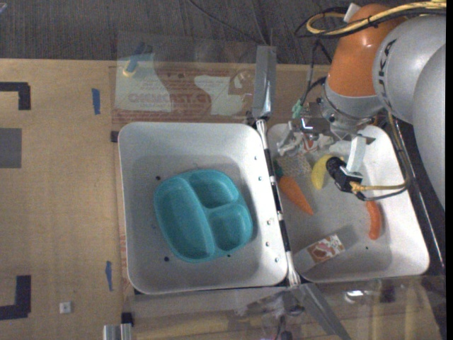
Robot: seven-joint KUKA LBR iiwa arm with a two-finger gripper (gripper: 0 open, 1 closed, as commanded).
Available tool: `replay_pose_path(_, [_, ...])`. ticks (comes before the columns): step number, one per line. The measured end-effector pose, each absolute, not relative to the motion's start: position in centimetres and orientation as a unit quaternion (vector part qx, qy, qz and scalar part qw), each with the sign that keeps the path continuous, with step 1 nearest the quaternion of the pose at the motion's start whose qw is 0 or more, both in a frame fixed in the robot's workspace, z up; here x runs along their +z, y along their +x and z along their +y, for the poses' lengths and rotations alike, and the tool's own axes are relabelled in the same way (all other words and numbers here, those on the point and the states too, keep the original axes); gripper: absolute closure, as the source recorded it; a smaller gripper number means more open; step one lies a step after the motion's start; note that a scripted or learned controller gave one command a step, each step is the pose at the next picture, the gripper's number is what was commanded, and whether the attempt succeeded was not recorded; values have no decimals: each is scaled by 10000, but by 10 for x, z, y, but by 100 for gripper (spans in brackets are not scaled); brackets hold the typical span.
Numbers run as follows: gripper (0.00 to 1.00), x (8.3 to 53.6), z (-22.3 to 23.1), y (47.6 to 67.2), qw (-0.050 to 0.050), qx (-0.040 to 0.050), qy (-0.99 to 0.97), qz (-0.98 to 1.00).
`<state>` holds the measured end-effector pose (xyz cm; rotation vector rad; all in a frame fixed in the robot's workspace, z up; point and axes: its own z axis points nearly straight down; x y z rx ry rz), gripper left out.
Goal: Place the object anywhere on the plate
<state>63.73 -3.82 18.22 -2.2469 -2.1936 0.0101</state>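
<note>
A teal divided plate (203, 214) lies in the left white bin (141, 154). The right bin (403, 253) holds an orange carrot (296, 195) close to the divider, a yellow banana-like piece (319, 171) partly under the wrist, a second small orange piece (374, 221) at the right, and a flat printed packet (325, 248) near the front. My gripper (298, 146) hangs low over the far left corner of the right bin, just above the carrot's top end. The wrist hides what lies beneath it.
The grey arm with its orange band (361, 48) covers the far part of the right bin. A black cable with a yellow lead (368, 188) trails across that bin. A metal divider (272, 190) separates the bins.
</note>
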Motion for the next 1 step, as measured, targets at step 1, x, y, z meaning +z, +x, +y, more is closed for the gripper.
replay_pose_path(1, [100, 182, 42, 632, 19, 19, -6708, -7416])
